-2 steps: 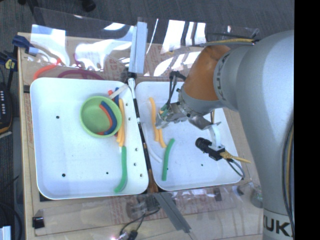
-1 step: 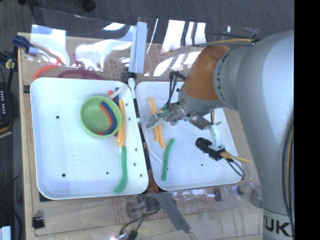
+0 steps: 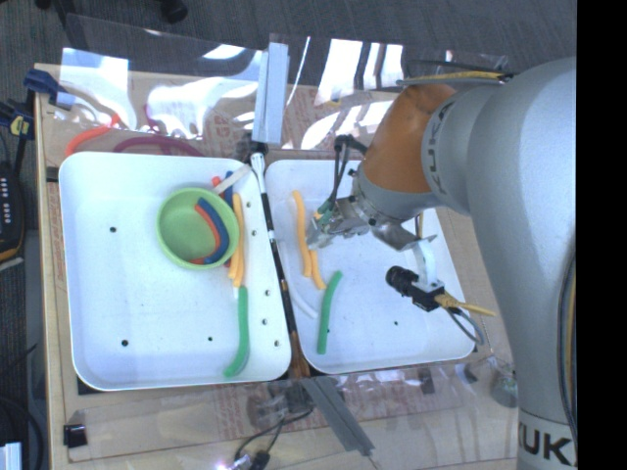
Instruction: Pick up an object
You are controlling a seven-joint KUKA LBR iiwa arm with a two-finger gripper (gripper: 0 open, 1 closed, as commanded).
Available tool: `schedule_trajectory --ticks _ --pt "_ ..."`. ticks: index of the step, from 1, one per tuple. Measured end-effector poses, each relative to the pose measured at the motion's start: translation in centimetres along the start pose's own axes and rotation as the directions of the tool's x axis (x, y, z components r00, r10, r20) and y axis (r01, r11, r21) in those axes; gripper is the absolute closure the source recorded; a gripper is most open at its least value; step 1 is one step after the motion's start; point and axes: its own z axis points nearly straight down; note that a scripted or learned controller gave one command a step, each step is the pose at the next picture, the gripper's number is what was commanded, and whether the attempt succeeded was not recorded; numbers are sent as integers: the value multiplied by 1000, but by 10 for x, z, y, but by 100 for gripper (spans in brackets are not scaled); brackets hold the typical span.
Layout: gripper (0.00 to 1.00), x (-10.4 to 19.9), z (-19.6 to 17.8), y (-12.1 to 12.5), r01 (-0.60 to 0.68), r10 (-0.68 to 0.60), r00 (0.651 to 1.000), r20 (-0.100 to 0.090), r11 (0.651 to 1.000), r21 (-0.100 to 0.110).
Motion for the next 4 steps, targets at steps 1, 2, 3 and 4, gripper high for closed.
schedule_trajectory --ticks 1,2,3,4 --pt "0 0 0 0 1 -1 1000 0 1000 0" --pt "0 4 30 10 51 -51 999 2 999 3" --pt "100 7 20 11 55 -55 998 -5 998 6" --pt "0 6 19 11 55 -55 999 -4 998 6"
